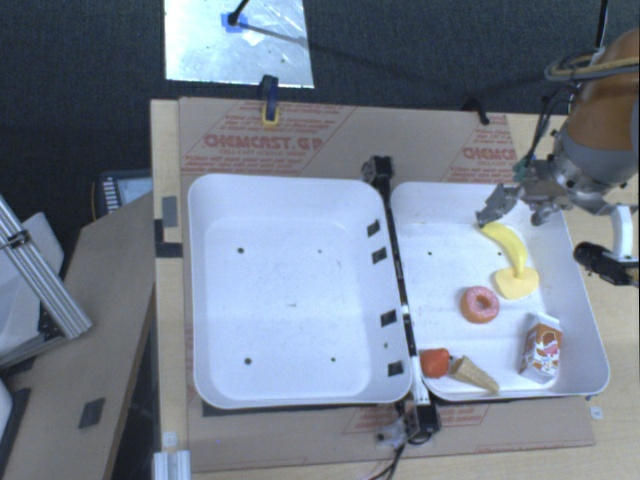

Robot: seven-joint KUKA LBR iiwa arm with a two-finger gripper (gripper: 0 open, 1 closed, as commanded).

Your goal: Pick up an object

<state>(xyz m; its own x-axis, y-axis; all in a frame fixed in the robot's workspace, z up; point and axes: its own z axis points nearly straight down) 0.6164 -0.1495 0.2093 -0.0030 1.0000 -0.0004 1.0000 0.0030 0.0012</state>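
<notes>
My gripper point(515, 205) hangs over the upper right of the frame, above the far edge of the right bin point(440, 268). My fingers point(494, 211) are spread apart with nothing between them; one dark tip points down just above the yellow banana-shaped toy point(512, 259), which lies in the upper part of that bin. Just below it and left sits a pink doughnut point(480, 304). Near the bin's lower right corner stands a small carton point(541, 351) with an orange-brown label. Along the lower edge lie an ice-cream cone point(474, 373) and, touching it on the left, a red-orange piece point(434, 362). The left bin point(290, 288) sits beside, on the tabletop point(330, 133).
</notes>
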